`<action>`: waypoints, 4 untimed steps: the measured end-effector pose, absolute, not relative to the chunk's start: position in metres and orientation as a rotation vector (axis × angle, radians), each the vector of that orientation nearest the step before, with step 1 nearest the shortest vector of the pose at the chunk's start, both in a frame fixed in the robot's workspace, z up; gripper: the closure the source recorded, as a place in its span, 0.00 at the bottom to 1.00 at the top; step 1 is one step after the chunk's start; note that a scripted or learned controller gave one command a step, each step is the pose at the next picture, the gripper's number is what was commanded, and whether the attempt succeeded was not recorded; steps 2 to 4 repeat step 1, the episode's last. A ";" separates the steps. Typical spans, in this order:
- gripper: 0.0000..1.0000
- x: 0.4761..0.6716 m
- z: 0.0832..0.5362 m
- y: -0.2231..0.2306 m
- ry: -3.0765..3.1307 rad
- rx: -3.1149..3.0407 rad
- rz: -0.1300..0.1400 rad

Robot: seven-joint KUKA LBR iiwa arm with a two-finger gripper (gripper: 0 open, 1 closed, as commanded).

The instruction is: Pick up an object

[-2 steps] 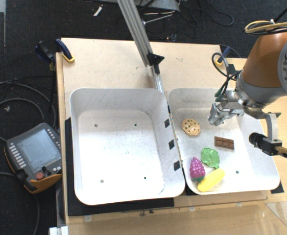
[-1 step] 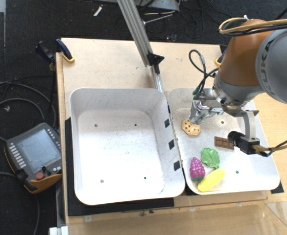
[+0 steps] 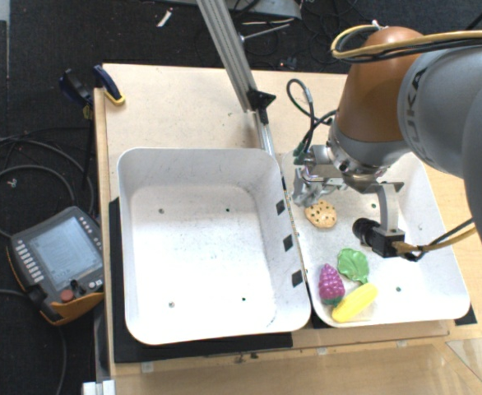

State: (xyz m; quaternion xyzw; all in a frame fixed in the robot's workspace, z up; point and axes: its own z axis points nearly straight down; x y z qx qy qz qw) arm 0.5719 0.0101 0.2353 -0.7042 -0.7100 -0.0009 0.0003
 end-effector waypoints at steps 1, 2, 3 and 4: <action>1.00 0.581 0.225 0.064 -2.230 -2.212 -0.001; 1.00 0.581 0.225 0.064 -2.230 -2.212 -0.001; 1.00 0.581 0.225 0.064 -2.230 -2.212 -0.001; 1.00 0.581 0.225 0.064 -2.230 -2.212 -0.001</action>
